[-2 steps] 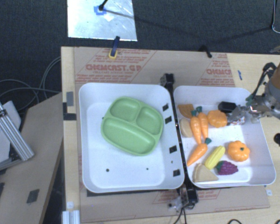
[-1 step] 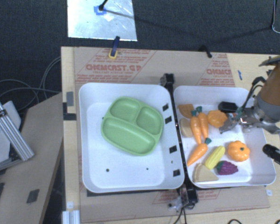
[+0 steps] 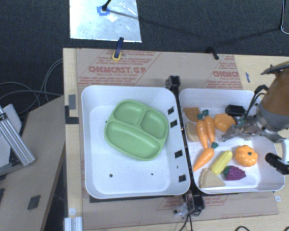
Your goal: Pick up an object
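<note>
Because toy food crowds right white bin, watch for glancing contact: end effector low beside round orange fruit, near small orange pumpkin. Cannot tell finger state. Neighbours may get shoved, grasp slip.

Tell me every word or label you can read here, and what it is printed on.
"CHEMCAST GP": red print on the brown protective sheet under the bins, left of centre.
A second red print on the same sheet, right of centre, likely the same brand, is too blurred to read.
The smaller red lines beneath both are unreadable.
</note>
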`<state>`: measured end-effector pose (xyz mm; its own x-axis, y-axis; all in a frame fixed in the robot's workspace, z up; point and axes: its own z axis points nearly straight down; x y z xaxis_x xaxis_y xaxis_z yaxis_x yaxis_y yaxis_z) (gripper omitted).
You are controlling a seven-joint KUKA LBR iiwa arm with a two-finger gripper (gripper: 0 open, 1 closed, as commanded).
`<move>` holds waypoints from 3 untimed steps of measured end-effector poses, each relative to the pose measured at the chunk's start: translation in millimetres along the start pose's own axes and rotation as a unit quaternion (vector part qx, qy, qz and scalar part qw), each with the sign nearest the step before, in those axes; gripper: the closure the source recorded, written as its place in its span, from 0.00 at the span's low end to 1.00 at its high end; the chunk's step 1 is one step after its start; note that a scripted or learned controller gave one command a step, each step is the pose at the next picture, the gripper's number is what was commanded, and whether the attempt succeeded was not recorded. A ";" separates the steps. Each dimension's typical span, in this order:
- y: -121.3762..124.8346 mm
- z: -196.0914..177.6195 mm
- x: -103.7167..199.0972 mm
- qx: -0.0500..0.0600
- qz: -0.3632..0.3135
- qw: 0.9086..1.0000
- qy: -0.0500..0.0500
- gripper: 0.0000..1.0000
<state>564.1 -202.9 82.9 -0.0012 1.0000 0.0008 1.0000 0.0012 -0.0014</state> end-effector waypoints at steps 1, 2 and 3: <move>1.6 -12.8 -0.8 -0.003 0.000 1.000 -0.001 1.00; -2.5 -73.0 4.9 -0.004 -0.001 1.000 -0.001 1.00; -7.5 -134.8 7.2 -0.005 -0.002 1.000 -0.002 1.00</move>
<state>556.8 -195.8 217.7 -0.0044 1.0000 -0.0025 1.0000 0.0044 0.0078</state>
